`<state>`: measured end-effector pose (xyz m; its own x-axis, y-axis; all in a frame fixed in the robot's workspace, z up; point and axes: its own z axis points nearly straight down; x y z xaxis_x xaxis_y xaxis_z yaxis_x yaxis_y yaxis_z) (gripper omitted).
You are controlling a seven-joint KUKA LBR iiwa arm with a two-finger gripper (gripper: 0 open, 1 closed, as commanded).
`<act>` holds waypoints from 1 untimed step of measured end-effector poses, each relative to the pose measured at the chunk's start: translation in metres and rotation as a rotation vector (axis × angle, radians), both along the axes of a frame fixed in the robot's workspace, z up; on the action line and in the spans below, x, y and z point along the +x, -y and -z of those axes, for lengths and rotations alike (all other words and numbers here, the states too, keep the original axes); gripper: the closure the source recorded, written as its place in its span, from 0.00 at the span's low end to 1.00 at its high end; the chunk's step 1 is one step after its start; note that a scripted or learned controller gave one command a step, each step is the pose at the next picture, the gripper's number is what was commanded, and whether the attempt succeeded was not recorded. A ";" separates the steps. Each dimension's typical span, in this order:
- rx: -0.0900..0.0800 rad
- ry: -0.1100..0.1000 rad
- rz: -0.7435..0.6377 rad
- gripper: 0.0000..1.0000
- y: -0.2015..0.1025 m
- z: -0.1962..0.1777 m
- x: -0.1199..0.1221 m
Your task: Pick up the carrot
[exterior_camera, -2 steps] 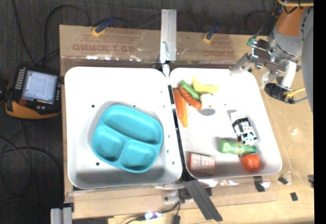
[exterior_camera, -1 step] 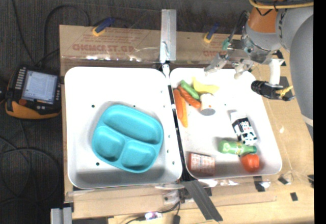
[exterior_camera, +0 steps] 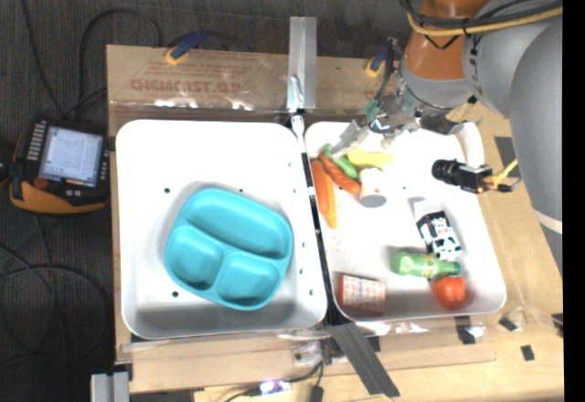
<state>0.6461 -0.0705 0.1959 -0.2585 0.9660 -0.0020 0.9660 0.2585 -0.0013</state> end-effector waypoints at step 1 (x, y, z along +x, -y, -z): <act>0.000 0.004 -0.108 0.00 0.027 0.080 -0.028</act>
